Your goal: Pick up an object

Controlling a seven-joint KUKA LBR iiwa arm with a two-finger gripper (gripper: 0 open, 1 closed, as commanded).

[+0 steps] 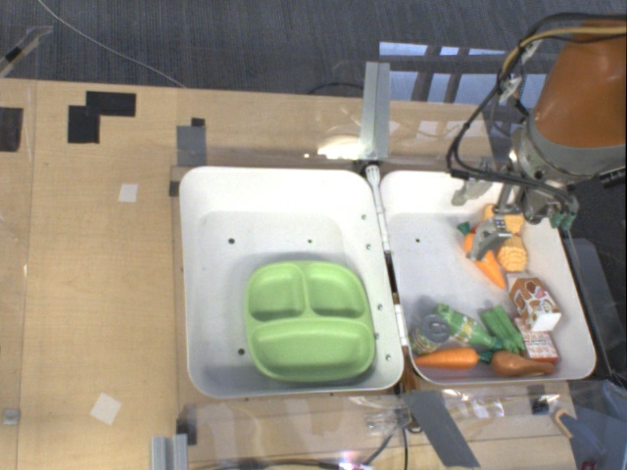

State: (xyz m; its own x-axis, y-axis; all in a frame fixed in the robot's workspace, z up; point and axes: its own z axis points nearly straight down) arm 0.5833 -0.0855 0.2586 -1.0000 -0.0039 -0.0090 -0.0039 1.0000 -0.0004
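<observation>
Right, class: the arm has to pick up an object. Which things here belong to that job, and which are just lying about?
Belongs to the job:
- gripper
- corn cob
- upper carrot
- lower carrot
- carton
- right bin

Lying about:
- green divided plate
- left bin

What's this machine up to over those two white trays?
A robot arm reaches in from the right, and its gripper is low in the right bin, right at an orange carrot and a yellow corn cob. Whether it has hold of either, I cannot tell. More toy food lies along that bin's near edge: another carrot, green vegetables and a small carton. The left bin holds a green divided plate.
</observation>
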